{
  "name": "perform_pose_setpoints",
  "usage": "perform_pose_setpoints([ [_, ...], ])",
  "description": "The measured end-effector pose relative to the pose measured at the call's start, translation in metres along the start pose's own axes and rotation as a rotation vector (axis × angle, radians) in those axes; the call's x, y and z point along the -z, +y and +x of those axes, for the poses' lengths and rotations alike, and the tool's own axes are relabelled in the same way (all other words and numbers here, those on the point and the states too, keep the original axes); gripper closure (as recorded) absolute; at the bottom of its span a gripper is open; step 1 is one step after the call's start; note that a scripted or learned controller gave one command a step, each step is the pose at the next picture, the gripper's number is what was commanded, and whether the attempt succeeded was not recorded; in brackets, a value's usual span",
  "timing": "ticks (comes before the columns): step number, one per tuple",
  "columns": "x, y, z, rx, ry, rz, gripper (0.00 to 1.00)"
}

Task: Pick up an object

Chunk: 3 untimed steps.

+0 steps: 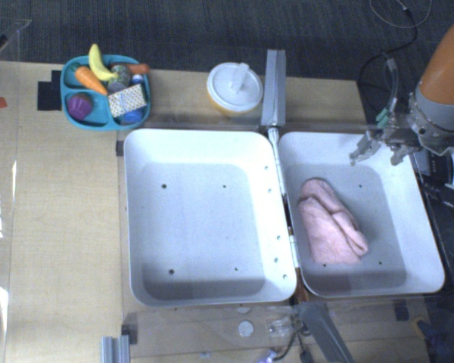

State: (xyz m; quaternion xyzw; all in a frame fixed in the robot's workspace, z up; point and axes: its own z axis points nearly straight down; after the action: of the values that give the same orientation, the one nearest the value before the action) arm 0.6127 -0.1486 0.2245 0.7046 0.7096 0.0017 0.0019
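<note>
Jaws [378, 148] open, apart from pink cloth [331, 221].

Arm [448, 74] cut off at right edge

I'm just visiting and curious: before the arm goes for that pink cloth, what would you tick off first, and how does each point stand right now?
1. Target in sight: pink cloth lies in the right bin. Ok.
2. Cloth unobstructed from above, nothing on it. Ok.
3. Gripper above the cloth: it sits at the bin's far right corner, off to the side. Not ok.
4. Jaws spread wide enough for the bunched cloth: cannot tell.
5. Gripper carrying nothing already: nothing visible between its tips. Ok.
6. Cloth away from the bin walls: its left edge lies near the divider. Cannot tell whether the jaws fit there.
</note>
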Motion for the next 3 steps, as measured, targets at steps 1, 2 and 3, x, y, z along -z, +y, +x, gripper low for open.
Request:
perform_pose_setpoints([
  [1, -0.097, -0.037, 0.03, 0.115, 0.0, 0.001, 0.0],
  [2, -0.132, -0.079, 0.014, 0.269, -0.003, -0.013, 0.0],
  [3, -0.105, -0.096, 0.046, 0.194, 0.0, -0.003, 0.0],
])
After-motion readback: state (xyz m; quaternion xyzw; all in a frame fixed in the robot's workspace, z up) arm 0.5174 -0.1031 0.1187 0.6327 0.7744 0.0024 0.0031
